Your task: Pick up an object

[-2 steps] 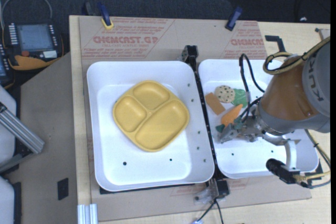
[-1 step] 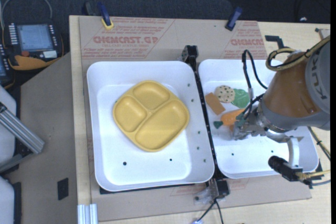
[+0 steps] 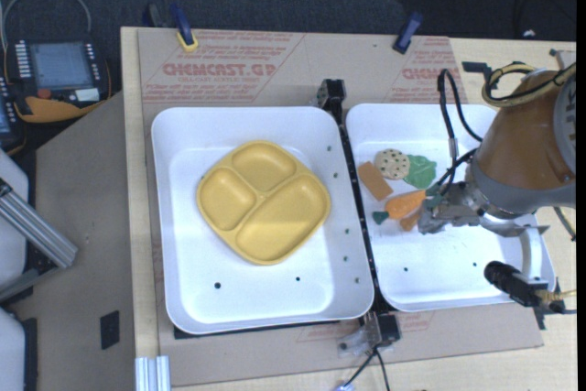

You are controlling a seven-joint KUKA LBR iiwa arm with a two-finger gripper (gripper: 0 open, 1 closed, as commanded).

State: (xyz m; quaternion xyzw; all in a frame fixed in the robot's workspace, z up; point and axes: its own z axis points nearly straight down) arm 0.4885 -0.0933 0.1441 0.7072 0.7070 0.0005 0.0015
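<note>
Gripper (image 3: pixel 438 217) low in right bin (image 3: pixel 439 284), at left part of bin floor; finger state: cannot tell. Orange carrot-shaped toy (image 3: pixel 403 205) just left of gripper, touching or nearly so; green tip points left. Tan flat piece (image 3: pixel 374 180) up-left of carrot. Round cookie (image 3: pixel 394 163), dark dots, beside green leaf-shaped piece (image 3: pixel 421 169), above gripper. Left bin (image 3: pixel 174 197) holds yellow three-compartment plate (image 3: pixel 264 200). Bench sheet (image 3: pixel 229 69) printing reads "CHEMCAST"; rest illegible.
</note>
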